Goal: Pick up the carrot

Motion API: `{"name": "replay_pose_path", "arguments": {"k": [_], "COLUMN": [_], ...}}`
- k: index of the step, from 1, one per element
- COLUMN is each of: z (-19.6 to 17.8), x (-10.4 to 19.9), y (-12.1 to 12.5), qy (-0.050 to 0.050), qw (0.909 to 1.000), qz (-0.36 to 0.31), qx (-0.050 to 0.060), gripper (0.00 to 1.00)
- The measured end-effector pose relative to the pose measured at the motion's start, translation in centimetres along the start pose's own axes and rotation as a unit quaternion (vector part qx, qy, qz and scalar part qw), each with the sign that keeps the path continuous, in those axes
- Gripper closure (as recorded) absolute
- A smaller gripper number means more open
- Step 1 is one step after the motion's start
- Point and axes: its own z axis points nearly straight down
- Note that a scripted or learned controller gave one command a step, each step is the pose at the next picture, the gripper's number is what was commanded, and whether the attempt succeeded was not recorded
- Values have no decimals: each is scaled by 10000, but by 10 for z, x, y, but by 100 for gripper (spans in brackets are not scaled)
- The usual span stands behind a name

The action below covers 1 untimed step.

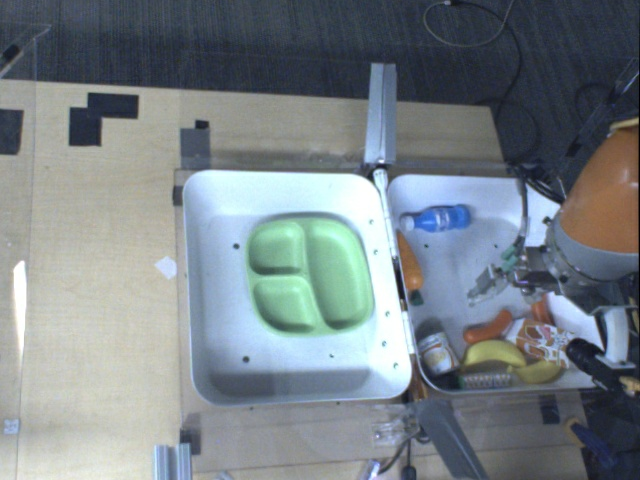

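Finding the gripper (pixel 490 282) over the bare middle of the right bin (pixel 470 193), at the end of the arm (pixel 605 208) that comes in from the right. Cannot tell how far open it is: too small and blurred to judge. Sees nothing caught in it.

Placing the carrot (pixel 407 260) at the left wall of that same bin, right against the divider between the two bins. Lies well to the left of the gripper and a little farther up the view. Runs lengthwise along the wall, up and down the view, with a dark end toward the near side. Sits apart from the blue bottle (pixel 436 218) beyond it and from the can (pixel 435 349) nearer the camera.

Judging the coming move: calls for travel leftward across the open bin floor, then a descent with the grip set across the carrot's length, closing left to right. Leaves little room on the wall side, so risks fouling the rim.

Noting a shorter orange-red piece (pixel 487 326) just below the gripper, beside the banana (pixel 505 353). Lies far nearer than the carrot and is close in colour, so could be taken by mistake.
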Motion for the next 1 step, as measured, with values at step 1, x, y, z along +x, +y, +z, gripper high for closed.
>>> {"name": "replay_pose_path", "arguments": {"k": [1], "z": [36], "x": [-27], "y": [0], "qy": [2], "qw": [9995], "qz": [-313], "qx": [-2], "gripper": [0]}}
